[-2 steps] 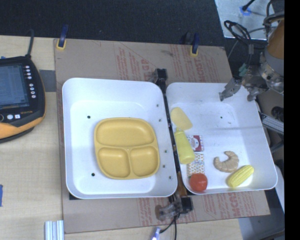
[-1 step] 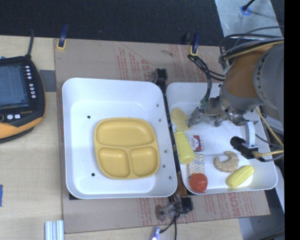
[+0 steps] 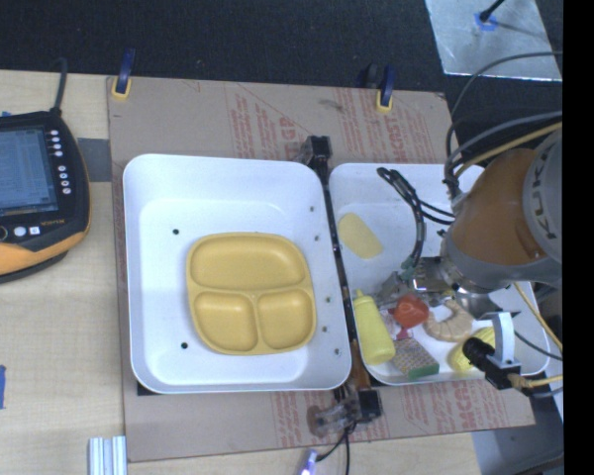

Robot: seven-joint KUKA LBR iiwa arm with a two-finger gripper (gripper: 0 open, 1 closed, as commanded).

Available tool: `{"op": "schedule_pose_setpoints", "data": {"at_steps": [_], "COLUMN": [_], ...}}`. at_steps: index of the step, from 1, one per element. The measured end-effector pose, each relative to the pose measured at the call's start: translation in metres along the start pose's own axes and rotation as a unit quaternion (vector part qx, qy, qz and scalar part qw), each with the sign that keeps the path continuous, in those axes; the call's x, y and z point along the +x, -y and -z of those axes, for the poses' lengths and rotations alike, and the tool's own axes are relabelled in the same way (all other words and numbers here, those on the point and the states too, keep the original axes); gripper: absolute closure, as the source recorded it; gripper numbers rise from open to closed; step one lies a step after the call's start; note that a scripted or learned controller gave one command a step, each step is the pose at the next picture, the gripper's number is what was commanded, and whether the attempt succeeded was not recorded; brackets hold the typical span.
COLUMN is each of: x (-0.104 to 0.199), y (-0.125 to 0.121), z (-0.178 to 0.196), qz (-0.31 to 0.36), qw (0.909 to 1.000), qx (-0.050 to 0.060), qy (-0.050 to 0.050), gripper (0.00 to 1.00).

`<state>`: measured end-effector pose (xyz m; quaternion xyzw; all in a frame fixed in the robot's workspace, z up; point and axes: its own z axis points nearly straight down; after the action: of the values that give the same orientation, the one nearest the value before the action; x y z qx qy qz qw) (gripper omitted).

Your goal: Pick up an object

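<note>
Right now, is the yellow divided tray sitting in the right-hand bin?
No, the yellow divided tray lies flat in the left bin; the right bin holds the small items.

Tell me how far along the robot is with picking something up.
Done: the arm has reached over the right bin, with its gripper low among the clutter beside the red object. In hand: nothing visibly gripped. Left: closing on an item, maybe the red one or the yellow bottle, and lifting it.
</note>
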<state>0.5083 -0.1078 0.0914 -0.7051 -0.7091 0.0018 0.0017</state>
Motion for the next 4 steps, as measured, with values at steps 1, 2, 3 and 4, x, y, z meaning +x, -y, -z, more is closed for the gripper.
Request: {"op": "schedule_pose_setpoints", "data": {"at_steps": [1,2,3,4], "x": [-0.001,-0.001,-0.046,-0.046], "y": [0.000,0.000,-0.043,-0.042], "z": [0.010,0.010,0.001,0.011], "qz": [0.002,0.002,-0.002,0.000], "qw": [1.0000,1.0000,1.0000,1.0000], "qx": [0.001,0.001,-0.001,0.000], "qy": [0.001,0.001,0.000,0.000], "gripper": [1.00,0.00,0.00,1.00]}}
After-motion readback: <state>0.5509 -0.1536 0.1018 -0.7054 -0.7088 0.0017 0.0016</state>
